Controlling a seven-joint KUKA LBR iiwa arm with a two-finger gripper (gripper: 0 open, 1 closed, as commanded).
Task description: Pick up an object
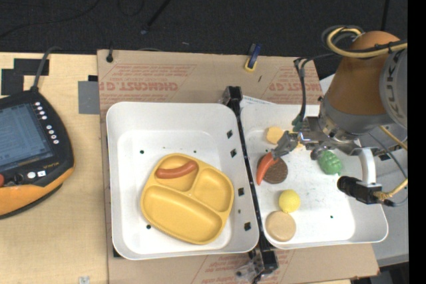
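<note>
Orange carrot [265, 165] near right bin's [373, 233] left wall, jaws [287, 145] poised just above it. Jaw opening: cannot tell. Reach step, I judge; next needs descent and closing.

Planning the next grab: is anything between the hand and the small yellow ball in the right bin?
Yes. The round brown disc and the orange-red carrot-shaped piece lie just under the hand, between it and the small yellow ball nearer the bin's front.
</note>
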